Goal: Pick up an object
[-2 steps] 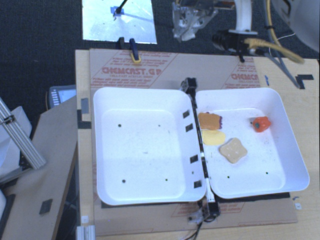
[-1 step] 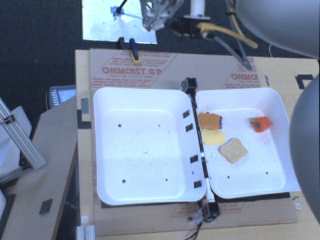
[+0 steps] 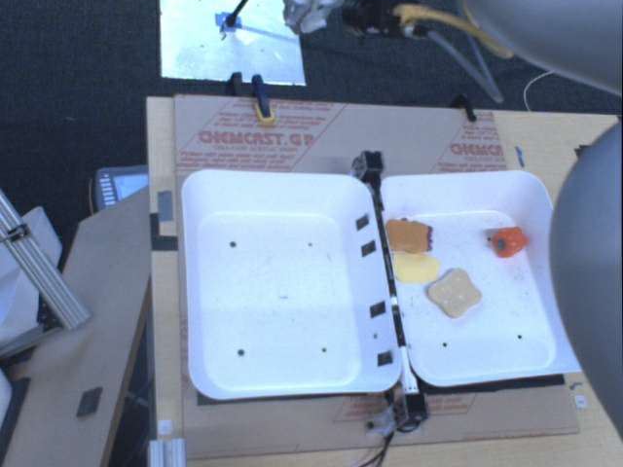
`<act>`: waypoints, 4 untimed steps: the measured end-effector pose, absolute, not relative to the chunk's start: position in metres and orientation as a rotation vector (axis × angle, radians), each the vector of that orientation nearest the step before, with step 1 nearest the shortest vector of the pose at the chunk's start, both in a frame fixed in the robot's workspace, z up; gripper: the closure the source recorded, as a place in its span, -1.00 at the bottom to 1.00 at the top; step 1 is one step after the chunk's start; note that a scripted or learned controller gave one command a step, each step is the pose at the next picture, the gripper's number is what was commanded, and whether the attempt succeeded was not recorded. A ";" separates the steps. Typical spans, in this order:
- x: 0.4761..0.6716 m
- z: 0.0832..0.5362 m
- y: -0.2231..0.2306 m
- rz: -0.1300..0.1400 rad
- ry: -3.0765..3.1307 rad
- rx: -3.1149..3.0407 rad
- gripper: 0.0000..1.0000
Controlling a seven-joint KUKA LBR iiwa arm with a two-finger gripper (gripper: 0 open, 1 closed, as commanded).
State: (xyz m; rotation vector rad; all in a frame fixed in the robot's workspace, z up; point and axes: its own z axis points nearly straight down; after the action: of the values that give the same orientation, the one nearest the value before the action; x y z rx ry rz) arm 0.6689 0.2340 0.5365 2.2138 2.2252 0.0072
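Note:
The right bin (image 3: 531, 195) holds several small items. An orange-brown piece with a purple edge (image 3: 409, 235) lies near the divider, with a flat yellow disc (image 3: 416, 268) just below it. A tan bread-like slice (image 3: 454, 292) sits toward the bin's middle, and a small orange-red object (image 3: 507, 241) lies to the right. My gripper (image 3: 310, 3) hangs high at the top of the view, well behind both bins and above the shiny plate's right edge. Nothing shows under it.
The left bin (image 3: 195, 261) sits beside the right one, joined by black clips (image 3: 375, 261). A reflective plate (image 3: 229, 27) lies behind the bench. A yellow clamp (image 3: 263, 110) grips the cardboard's back edge. The grey arm (image 3: 589, 290) bulks over the right bin's edge.

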 end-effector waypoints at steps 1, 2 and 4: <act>0.588 0.535 0.163 -0.003 2.220 2.226 1.00; 0.621 0.534 0.239 0.005 2.233 2.211 1.00; 0.669 0.535 0.234 0.004 2.220 2.220 1.00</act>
State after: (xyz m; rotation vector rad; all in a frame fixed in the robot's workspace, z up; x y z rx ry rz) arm 0.6687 0.2341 0.5353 2.2196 2.2203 0.0040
